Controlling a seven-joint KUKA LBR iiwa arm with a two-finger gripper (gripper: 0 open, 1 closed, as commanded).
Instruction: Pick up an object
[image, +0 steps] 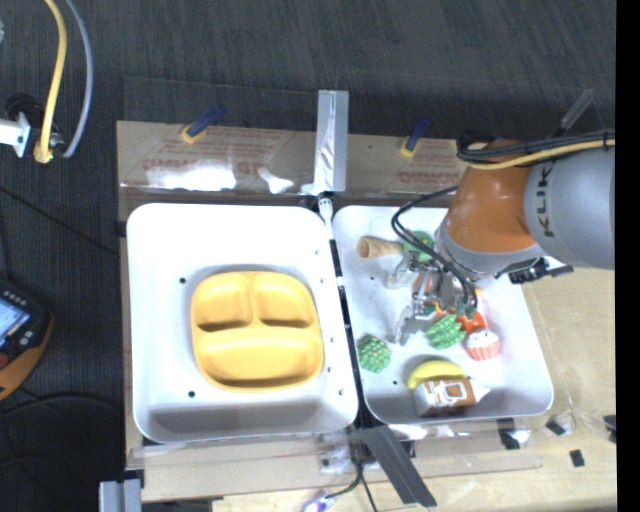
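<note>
green toys (373, 353), cupcake (483, 346), right bin (535, 372)

A yellow divided tray (258, 330) lies in the left bin (160, 250).

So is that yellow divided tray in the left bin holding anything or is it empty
Empty. The yellow tray lies flat in the left bin, and all three of its compartments show bare yellow; the toy foods are over in the right bin.

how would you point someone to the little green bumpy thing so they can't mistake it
Start at the right white bin, the one the arm reaches into. Look along its left wall, just right of the divider between the bins: the small green knobbly ball lies there alone. Unlike the yellow banana and brown box nearer the front, it is round, green and touches nothing.
</note>
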